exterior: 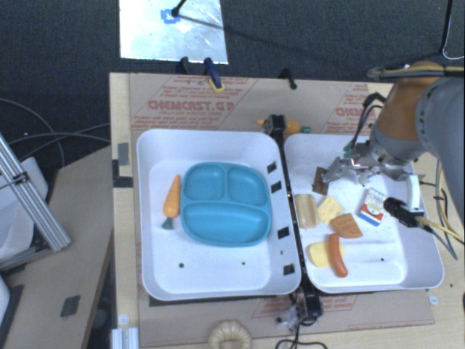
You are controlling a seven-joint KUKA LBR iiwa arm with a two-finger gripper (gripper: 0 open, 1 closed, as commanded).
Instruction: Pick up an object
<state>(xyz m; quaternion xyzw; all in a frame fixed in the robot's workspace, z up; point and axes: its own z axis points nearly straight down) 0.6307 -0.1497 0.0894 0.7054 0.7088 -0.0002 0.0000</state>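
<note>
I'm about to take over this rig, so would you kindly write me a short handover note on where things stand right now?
Gripper: low over the back-left part of the right bin; nothing visibly held, and I cannot tell its finger state.
Right bin: toy foods clustered at the left, namely a bread slice, a cheese piece, a croissant, a sausage, plus a small carton.
Left bin: blue divided plate with a carrot beside it.
Done: nothing lifted.
Left: grasp and raise one object.
</note>
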